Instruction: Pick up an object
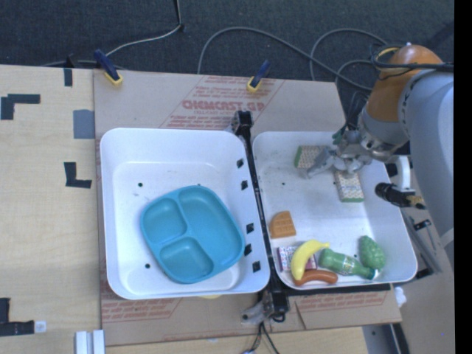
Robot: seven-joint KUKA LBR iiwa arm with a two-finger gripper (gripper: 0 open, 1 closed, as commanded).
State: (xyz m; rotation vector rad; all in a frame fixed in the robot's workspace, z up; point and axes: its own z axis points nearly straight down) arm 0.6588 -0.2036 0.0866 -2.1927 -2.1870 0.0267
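The arm (413,116) fills the right side, grey with its orange band, bent down into the right bin (324,205). Beside that bin sits the left bin (125,153), and in it a blue divided plate (192,232) lies toward the near side, well away from the action.

Now the gripper (333,161), low over the far part of the right bin, right among two flat patterned pieces: a green-speckled pad (308,155) just to its left and a pale speckled pad (350,186) just near of it. Whether the fingers are parted or pressed together, I cannot tell; they blur into the pads and nothing is clearly between them. My read: it is going for one of those pads, and flat things lying on the floor give little to pinch.

The small stuff is piled at the near wall: green toy vegetable (358,260), banana (308,255), sausage (317,276), with an orange cracker (282,224) just beyond. Crowded against that rim, they look awkward to reach; the bare white middle of the bin offers the freest room.
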